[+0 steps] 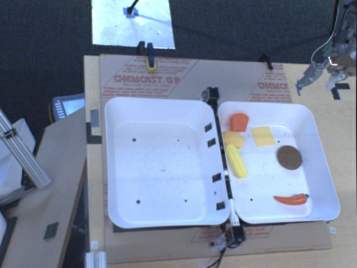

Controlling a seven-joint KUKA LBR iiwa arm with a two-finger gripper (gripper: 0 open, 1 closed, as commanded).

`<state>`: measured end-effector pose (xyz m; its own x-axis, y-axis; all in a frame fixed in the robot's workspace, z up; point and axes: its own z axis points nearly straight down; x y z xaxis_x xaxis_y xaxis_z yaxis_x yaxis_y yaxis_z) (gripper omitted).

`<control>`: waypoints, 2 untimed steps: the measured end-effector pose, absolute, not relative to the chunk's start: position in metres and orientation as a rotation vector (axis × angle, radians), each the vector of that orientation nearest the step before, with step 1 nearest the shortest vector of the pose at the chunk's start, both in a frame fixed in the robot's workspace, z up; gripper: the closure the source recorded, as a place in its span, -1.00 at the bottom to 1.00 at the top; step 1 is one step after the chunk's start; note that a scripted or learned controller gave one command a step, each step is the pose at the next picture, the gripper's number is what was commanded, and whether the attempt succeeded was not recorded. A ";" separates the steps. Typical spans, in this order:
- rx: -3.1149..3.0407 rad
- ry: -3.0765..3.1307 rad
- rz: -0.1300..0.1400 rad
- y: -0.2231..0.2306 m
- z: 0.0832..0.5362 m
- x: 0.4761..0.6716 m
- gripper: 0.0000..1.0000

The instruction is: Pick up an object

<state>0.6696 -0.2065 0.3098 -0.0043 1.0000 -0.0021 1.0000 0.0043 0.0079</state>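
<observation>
End effector sits at the upper right, above the tabletop and outside the far right corner of the right bin; two fingers look spread apart with nothing between them, so open and not gripping

All candidate objects are in the right bin:
- orange-red block near the far left corner, close to the divider
- small yellow lumpy piece just below it, touching or nearly touching the top of the corn cob, which lies along the left wall
- flat yellow square right of the block, near the middle top
- brown round disc further right, apart from the square
- red-orange chili pepper lying across the near side, well apart from the rest

Left bin sits flush beside the right one, joined along a row of black clips

Yellow clamp at the far edge of the tabletop, silver sheet behind it
</observation>
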 end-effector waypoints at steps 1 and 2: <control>2.209 2.219 0.009 -0.206 0.386 0.670 -1.00; 2.209 2.220 0.008 -0.206 0.451 0.662 -1.00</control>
<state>0.6618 -0.2062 0.4507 -0.0049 1.0000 -0.0032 0.9999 0.0049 0.0103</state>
